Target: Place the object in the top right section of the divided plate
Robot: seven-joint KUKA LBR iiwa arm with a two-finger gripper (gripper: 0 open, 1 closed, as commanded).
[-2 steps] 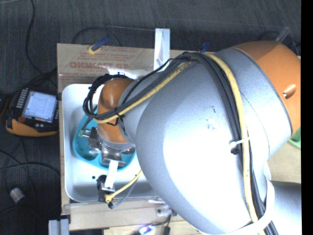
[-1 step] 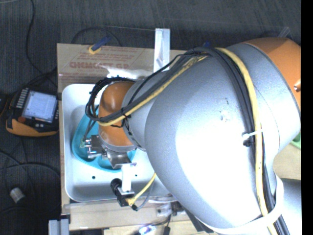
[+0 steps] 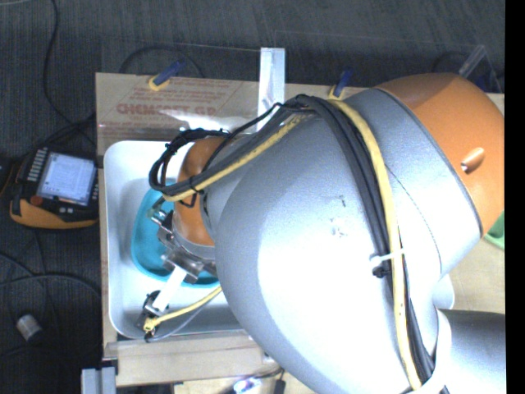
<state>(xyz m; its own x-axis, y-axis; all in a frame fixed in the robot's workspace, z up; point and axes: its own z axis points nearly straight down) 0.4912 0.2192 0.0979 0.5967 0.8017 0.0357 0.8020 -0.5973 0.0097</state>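
While the grey arm point(image 3: 344, 236) is covering most of the left white bin point(image 3: 119, 220), the gripper's opening cannot be told. A teal divided plate point(image 3: 146, 238) is lying in that bin beneath the wrist. A handheld pendant point(image 3: 57, 185) is resting on dark carpet beside the desk point(image 3: 164, 97).

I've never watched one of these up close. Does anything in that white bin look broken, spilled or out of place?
Nothing stands out. The arm covers most of the left bin; a blue plate lies flat beneath it, with nothing visibly spilled or damaged.
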